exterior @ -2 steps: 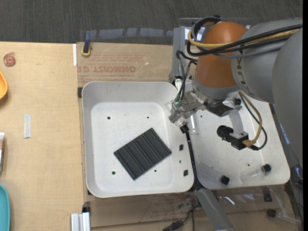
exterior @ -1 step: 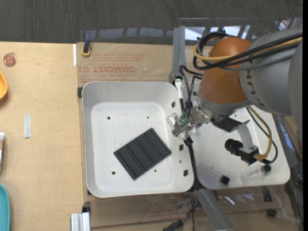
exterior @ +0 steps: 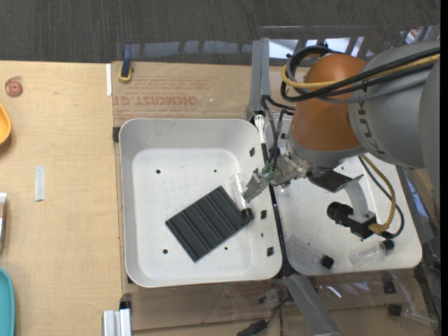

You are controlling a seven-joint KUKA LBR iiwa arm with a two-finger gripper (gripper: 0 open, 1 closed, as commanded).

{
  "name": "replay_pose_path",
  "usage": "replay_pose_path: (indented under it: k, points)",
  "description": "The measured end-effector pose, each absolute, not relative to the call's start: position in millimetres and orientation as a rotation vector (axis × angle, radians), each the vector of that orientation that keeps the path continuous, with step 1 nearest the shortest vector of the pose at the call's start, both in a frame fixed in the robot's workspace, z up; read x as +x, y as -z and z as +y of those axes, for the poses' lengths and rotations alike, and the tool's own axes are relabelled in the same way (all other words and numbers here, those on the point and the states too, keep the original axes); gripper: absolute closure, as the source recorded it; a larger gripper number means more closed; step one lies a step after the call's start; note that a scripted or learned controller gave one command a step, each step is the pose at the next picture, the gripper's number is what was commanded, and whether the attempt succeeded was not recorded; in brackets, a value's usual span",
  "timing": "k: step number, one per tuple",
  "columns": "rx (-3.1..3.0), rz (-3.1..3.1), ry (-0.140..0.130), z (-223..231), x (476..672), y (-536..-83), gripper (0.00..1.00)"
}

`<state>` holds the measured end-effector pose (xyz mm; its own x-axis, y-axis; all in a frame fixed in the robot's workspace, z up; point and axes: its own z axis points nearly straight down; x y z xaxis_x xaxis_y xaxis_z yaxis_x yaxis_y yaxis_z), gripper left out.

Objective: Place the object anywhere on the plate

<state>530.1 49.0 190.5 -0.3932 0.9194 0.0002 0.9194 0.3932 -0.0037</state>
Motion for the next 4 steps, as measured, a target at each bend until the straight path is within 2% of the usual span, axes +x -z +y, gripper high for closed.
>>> replay_pose_path:
  k: [1, 2, 3, 4]
  points:
    - [-2.026, -2.401, -0.006, 70.1, 587.1, -190.0, 0.0]
    - [-2.173, -2.269, -0.007, 134.1, 646.9, -147.2, 0.0]
    - [-2.368, -2.067, -0.006, 198.1, 658.8, -151.4, 0.0]
    - [-1.894, -2.509, -0.003, 227.4, 659.4, -213.7, 0.0]
